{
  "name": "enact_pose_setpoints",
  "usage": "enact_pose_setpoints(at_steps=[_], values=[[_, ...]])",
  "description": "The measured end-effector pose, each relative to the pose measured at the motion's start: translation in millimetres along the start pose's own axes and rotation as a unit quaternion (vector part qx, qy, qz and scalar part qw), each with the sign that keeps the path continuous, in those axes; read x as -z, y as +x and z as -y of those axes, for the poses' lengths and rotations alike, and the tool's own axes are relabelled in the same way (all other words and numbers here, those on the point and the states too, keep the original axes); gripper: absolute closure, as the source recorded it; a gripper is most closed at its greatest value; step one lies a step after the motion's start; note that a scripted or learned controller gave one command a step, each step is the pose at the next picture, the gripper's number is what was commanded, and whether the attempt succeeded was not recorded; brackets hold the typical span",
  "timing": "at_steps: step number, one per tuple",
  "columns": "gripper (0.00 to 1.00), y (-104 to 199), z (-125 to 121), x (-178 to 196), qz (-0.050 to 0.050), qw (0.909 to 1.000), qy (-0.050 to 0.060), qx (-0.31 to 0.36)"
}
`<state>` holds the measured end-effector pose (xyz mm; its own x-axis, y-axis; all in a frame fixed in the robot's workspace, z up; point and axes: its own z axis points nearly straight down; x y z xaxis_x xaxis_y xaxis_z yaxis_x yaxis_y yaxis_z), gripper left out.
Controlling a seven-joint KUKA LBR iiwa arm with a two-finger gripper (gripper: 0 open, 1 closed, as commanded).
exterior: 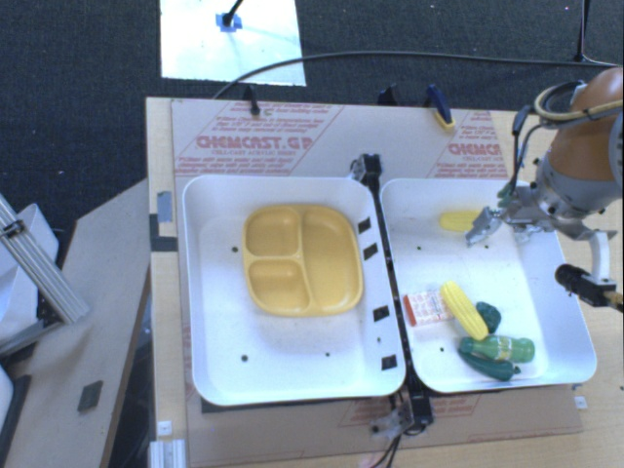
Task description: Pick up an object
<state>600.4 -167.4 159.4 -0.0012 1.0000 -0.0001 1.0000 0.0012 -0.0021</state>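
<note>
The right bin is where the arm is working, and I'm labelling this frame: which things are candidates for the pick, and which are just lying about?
Candidates for the pick, in the right bin:
- yellow piece beside the gripper
- corn cob
- small red-and-white packet
- green toys

Just lying about:
- yellow divided plate in the left bin
- blue clamp at the board's back edge

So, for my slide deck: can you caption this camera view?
KUKA arm's gripper hovers beside a yellow piece in the right bin; a yellow divided tray sits in the left bin.
</note>
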Motion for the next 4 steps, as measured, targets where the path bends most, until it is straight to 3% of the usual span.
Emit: enact_pose_setpoints(at_steps=[1, 2, 4], values=[[0.0, 7, 5, -46, 0.0, 1.0, 0.0, 0.0], [1.0, 6, 3, -32, 0.001, 1.0, -0.004, 0.0], [1.0, -4, 4, 64, 0.001, 1.0, -0.004, 0.002]])
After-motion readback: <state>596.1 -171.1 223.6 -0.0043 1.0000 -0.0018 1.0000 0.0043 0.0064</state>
